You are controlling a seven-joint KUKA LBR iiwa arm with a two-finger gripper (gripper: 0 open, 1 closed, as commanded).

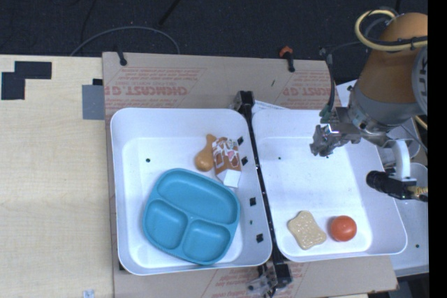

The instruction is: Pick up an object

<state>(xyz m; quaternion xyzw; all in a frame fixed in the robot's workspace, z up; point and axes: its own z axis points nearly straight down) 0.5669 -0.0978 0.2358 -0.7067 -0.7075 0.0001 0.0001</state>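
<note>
Over the upper part of the right bin (394, 237), the end effector (325, 142) is hanging from the grey and orange arm (391, 80) that is reaching in from the right. How far it is open cannot be told from this angle, and nothing is showing between its tips. Below it, toward the near edge of the same bin, a tan cracker-like piece (306, 229) is lying just beside a red tomato-like ball (342, 227); both are sitting well apart from the end effector. To its left, across the divider, the left bin (126, 150) is holding a blue sectioned plate (191, 215), with a small orange and brown-and-white toy (218, 154) lying above the plate.
</note>
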